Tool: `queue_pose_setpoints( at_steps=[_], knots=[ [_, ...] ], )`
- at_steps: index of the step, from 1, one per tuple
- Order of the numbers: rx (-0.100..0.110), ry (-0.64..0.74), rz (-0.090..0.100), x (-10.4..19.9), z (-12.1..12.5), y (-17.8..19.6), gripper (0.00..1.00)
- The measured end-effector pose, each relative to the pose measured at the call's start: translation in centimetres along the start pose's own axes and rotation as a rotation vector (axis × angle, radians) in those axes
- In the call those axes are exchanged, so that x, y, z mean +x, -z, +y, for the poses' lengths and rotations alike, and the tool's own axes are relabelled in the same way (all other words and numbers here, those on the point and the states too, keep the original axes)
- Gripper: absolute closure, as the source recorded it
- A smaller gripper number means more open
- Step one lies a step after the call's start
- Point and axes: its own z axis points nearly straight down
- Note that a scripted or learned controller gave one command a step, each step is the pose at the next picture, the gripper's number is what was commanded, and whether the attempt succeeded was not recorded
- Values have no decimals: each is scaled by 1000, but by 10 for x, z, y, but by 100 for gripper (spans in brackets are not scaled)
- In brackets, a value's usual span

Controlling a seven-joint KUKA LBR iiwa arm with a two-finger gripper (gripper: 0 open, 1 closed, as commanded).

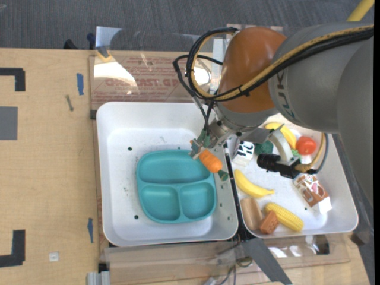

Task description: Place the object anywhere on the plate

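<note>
Carrot (209, 160), a small orange toy with a green top, hung at the upper right rim of the teal plate (176, 186) in the camera view, just under the gripper (205, 146). The gripper appeared to have it pinched at the leafy end, the fingers drawn close together on it, though the wrist hid most of them. The plate, split into three compartments, lay in the left bin (119, 159) with nothing on it yet. The arm (279, 70) reached across from the right, its orange band above the wrist sitting over the divide between the two bins.

In the right bin (338, 218) lay a banana (252, 184), a corn cob (285, 217), a brownish block (268, 222), a small carton (313, 190) and a red-and-yellow cluster (300, 144) near the far wall.

By my reckoning, the pick and most of the carry were done. The carrot sat over the plate's edge, not its middle, so a short move inward and the release were left.
</note>
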Motion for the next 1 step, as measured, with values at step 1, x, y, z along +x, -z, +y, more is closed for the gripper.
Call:
queue_pose_setpoints(
  at_steps=[1],
  knots=[
    [-1, 85, 0, 64, 24, 5, 100]
  ],
)
